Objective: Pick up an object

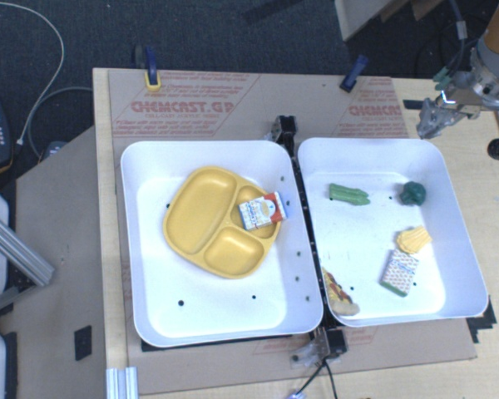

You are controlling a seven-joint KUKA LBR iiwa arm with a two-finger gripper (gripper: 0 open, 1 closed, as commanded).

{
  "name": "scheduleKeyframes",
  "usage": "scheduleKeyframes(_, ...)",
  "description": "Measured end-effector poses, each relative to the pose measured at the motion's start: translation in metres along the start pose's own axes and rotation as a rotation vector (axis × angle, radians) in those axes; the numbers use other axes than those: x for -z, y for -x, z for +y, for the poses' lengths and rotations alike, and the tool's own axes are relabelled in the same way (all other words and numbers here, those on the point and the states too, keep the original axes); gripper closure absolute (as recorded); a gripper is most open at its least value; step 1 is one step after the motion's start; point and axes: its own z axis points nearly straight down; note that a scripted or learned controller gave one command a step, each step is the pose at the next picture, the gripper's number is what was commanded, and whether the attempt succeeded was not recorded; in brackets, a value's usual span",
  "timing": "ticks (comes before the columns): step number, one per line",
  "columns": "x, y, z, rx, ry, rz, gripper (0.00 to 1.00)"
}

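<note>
My pincer (439, 116) sits beyond the right bin (457, 223)'s far corner, carrying nothing; can't tell its opening. Nothing picked yet: green pepper (348, 194), dark green ball (413, 193), patterned packet (399, 271) lie in that bin, all left to grab.

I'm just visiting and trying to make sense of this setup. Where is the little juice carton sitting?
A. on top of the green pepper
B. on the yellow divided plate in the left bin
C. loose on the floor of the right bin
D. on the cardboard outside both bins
B: the juice carton lies on the right edge of the yellow divided plate, which sits in the left bin.
</note>
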Motion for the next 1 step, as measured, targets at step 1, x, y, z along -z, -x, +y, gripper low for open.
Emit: scheduleKeyframes(1,-0.0126,-0.0533,-0.0205,0.005,-0.009,0.004,1.0)
